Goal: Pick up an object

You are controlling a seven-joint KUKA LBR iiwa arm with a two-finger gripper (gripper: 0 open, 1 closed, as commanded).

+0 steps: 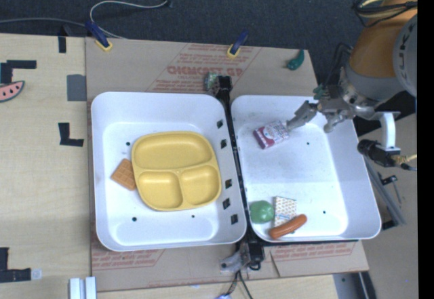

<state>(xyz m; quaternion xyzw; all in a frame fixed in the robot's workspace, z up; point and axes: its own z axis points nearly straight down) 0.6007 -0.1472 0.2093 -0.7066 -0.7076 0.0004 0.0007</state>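
In the right bin, a small red and white packet lies near the back left. My gripper hovers over the bin's back edge, just right of the packet. Its fingers are spread open, with nothing between them. The left fingertip ends close beside the packet's right end; I cannot tell whether they touch. At the front of the same bin lie a green round piece, a patterned wafer and a reddish sausage.
The left bin holds a yellow divided plate with an orange cracker tucked at its left side. A black divider runs between the bins. Clamps and a cable lie on the cardboard behind.
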